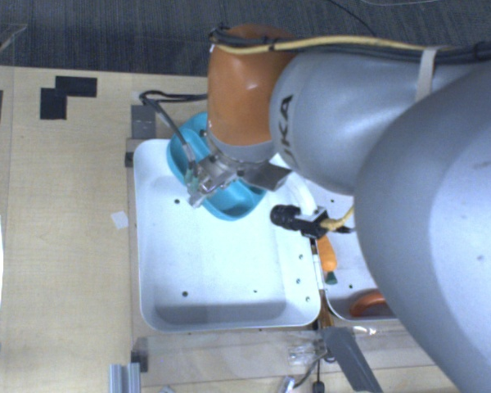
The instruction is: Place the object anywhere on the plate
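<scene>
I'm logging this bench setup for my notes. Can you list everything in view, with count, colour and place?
Left bin: one, white, centre of bench.
Right bin: one, white, a strip showing beside the left bin, under the arm.
Plate: one, blue, far end of the left bin, partly under the wrist.
Orange objects: two visible, in the right bin near the divider; a second nearer the front.
Black markers: several, on the bench at far left.
Arm: one, grey with orange band, reaching from the right.
Gripper: one, metal, over the plate.
</scene>
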`<state>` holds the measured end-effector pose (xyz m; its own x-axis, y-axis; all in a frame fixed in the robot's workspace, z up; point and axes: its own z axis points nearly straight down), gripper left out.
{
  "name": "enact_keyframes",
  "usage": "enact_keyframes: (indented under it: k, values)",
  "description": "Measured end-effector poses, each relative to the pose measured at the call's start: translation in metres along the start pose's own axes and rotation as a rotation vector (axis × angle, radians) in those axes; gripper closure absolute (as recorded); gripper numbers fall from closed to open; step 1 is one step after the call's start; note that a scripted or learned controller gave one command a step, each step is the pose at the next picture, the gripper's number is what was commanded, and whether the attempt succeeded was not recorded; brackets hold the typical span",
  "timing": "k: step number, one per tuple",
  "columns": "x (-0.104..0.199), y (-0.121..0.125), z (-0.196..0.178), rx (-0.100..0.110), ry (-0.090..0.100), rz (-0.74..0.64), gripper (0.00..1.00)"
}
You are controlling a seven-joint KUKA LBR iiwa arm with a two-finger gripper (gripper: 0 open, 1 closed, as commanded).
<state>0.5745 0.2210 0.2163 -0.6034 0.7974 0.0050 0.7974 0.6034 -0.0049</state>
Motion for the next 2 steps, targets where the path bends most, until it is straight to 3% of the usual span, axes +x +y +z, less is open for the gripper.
enact_keyframes:
  k: [1,2]
  values:
    - [-0.059,-0.073,-0.146,-0.006,-0.005,0.054,1.00]
    - [-0.066,-0.147,-0.150,-0.006,-0.005,0.045,1.00]
